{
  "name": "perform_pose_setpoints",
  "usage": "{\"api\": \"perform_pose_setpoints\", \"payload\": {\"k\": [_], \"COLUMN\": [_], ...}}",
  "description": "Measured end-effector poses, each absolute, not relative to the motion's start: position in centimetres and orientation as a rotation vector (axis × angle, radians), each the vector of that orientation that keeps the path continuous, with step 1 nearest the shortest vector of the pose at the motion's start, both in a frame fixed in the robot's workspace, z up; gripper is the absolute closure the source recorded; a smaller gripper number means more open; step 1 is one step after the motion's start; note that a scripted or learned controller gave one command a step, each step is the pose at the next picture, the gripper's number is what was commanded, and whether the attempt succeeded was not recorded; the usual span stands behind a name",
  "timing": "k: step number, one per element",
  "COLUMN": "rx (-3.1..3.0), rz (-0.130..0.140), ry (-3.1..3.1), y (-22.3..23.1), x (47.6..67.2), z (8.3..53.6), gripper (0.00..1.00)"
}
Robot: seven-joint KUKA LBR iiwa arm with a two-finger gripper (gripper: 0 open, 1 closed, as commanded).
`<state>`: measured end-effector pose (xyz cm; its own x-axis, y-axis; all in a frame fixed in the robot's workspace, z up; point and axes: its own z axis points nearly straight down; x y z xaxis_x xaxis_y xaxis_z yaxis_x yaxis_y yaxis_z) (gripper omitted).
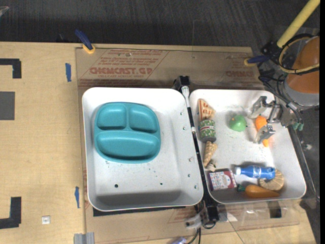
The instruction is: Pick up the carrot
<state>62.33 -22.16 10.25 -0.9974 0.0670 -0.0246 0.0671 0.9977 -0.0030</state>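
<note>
Left bin (101,187): teal tray (127,131) lying flat. Right bin (297,161): blue bottle (255,173), red packet (221,180), brown roll (262,190) along near wall; green can (207,130), pizza slice (204,108) by left wall; green ball (237,123) mid-bin. Arm (303,70) enters from right, wrist low over far right corner. Gripper (264,122) pinching carrot (260,123), orange showing between fingers, just right of ball.

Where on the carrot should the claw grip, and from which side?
Probably mid-length, from straight above. The carrot seems to lie flat on the right bin's floor, long axis roughly far to near, so closing across its narrow width suits it. The claw covers its middle, so its exact pose is unclear. The green ball sits apart on the left.
</note>
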Motion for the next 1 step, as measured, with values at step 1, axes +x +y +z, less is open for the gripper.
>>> {"api": "perform_pose_setpoints", "payload": {"k": [1], "rx": [0.101], "rz": [-0.010], "ry": [3.103], "y": [-22.08], "x": [62.70], "z": [11.59], "gripper": [1.00]}}
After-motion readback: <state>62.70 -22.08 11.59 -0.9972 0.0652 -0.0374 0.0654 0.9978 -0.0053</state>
